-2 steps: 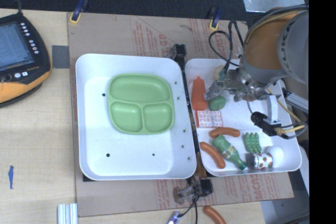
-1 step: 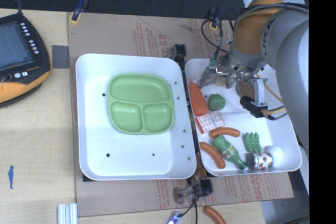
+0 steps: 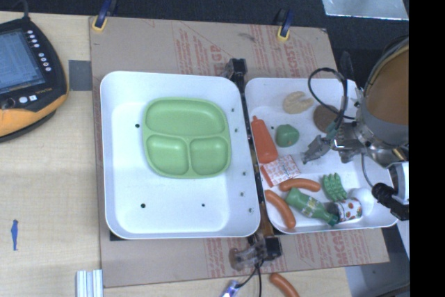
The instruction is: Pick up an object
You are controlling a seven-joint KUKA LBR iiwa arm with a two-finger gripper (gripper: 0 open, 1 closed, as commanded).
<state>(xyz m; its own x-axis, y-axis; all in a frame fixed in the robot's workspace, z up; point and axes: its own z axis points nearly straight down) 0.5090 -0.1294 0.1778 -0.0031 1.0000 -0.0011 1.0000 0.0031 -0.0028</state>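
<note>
We see the tool [image 3: 314, 148], metal fingers spread and holding nothing, over the right bin [image 3: 268, 90] beside a round green ball [image 3: 286, 135]. A moulded three-compartment green plate [image 3: 186, 136] lies in the left bin [image 3: 122, 170].

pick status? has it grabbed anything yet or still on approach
Done: the arm has reached into the right bin, with the gripper low over bare floor beside the green ball.
In hand: nothing shows between the fingers.
Left: the whole grasp and lift. The orange carrot, sausages, green bottle and the rest all lie in the bin; the green divided plate sits in the left bin.
</note>
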